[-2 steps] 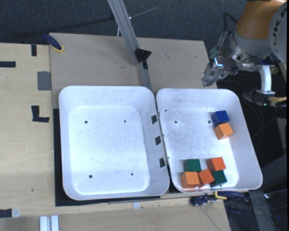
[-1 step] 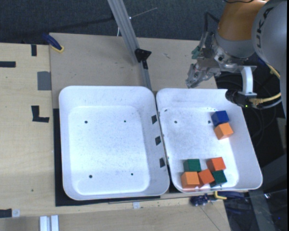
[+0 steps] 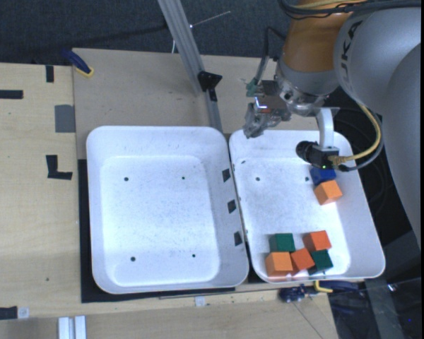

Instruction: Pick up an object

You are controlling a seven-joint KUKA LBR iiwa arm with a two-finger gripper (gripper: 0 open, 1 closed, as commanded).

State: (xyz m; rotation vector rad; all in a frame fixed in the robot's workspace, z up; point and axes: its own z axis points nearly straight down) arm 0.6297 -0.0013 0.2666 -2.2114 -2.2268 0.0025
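The gripper (image 3: 257, 124) hangs over the far left corner of the right bin (image 3: 249, 189), below the arm's orange band, with nothing seen in it. Against that bin's right wall lie an orange block (image 3: 328, 193) and a blue block (image 3: 320, 176), touching each other. Along the bin's front wall sits a cluster: a green block (image 3: 283, 242), an orange block (image 3: 316, 240), another orange block (image 3: 278, 263), a red-orange block (image 3: 302, 259) and a dark green block (image 3: 322, 260). All of them are well apart from the gripper.
The left bin (image 3: 92, 154) stands beside the right one. A slanted metal pole (image 3: 186, 41) with a black clamp (image 3: 209, 80) rises behind the bins, close to the gripper's left. A black cylinder on a cable (image 3: 308, 150) hangs over the right bin's far side.
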